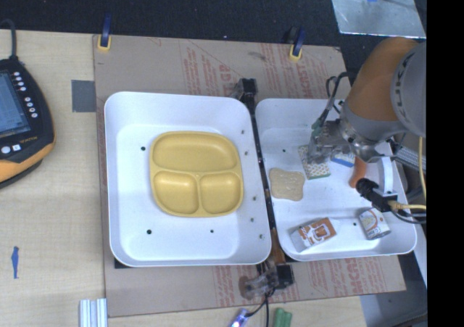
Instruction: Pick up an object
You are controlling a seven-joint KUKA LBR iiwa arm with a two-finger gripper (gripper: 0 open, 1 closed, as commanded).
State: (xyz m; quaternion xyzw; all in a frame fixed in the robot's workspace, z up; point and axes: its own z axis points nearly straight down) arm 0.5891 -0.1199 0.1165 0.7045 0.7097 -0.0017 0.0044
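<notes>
Robotics lab: teach pendant on bench, clamped cardboard, white bins.

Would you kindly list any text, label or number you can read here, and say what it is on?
None is legible.
Brown mat: faint red print, too blurred.
Packet: label too small.
Small can: label too small.
Handheld controller: screen and buttons unreadable.

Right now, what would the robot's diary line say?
gripper low in right bin | over a patterned piece | sponge beside it | yellow tray in left bin
</notes>
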